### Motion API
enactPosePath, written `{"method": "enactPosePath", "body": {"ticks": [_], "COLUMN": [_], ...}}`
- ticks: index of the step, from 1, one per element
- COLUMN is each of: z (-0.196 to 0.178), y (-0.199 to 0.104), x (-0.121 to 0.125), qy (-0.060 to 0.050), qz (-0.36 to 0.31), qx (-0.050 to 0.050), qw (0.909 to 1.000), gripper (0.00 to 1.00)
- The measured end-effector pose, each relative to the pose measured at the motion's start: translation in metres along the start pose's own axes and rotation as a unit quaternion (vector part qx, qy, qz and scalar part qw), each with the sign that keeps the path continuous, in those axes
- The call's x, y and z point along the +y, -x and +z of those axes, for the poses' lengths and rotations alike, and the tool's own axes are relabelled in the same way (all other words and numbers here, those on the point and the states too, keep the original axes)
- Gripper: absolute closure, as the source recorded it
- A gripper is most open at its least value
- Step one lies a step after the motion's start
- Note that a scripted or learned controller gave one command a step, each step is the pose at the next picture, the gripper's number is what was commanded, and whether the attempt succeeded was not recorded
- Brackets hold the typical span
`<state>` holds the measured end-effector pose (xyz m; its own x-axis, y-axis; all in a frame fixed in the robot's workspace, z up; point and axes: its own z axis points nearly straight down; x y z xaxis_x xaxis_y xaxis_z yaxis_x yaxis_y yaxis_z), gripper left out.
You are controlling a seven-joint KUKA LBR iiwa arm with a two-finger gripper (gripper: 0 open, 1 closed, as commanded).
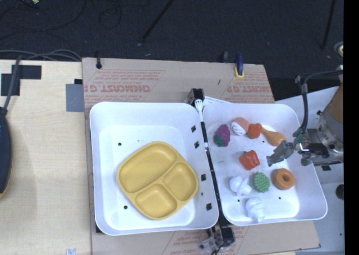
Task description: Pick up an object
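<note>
The claw (286, 153) reaches in from the right over the right-hand shallow white plastic bin (305, 206), its dark fingertip hanging low above the bin floor in the gap between the small red block-shaped toy (249, 160) and the orange ring-shaped toy doughnut (284, 179). Whether it is open or closed cannot be told from this view; nothing is visible between its fingers, so no object looks picked yet.

The candidates all lie loose in this bin. Along the far side are a purple grape-like toy (222, 135), a pale pink and white rounded toy (240, 126), a small orange-red rounded toy (254, 131) and an orange carrot-shaped toy (274, 136). Nearer the front lie a green knobbly round toy (260, 182) and two white lumpy toys (238, 184) (255, 209). The red block and the doughnut are nearest the claw, so either seems the likely target.

The green toy sits just beside the doughnut, leaving little room for a finger on that side; the doughnut's right side faces bare floor. The red block stands apart from its neighbours and looks easier to straddle.

The left white bin (106, 136) holds a yellow three-compartment plastic plate (157, 179). Both bins rest on a cardboard sheet (168, 80) on the table (39, 153).
</note>
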<state>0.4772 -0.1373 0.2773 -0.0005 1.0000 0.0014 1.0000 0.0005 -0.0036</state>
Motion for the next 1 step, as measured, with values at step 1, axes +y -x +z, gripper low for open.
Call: {"method": "enactPosePath", "body": {"ticks": [1], "z": [-0.0096], "y": [0.0009], "x": [-0.0002], "qy": [-0.001], "qz": [0.000], "qx": [0.000], "qw": [1.0000], "gripper": [1.00]}}
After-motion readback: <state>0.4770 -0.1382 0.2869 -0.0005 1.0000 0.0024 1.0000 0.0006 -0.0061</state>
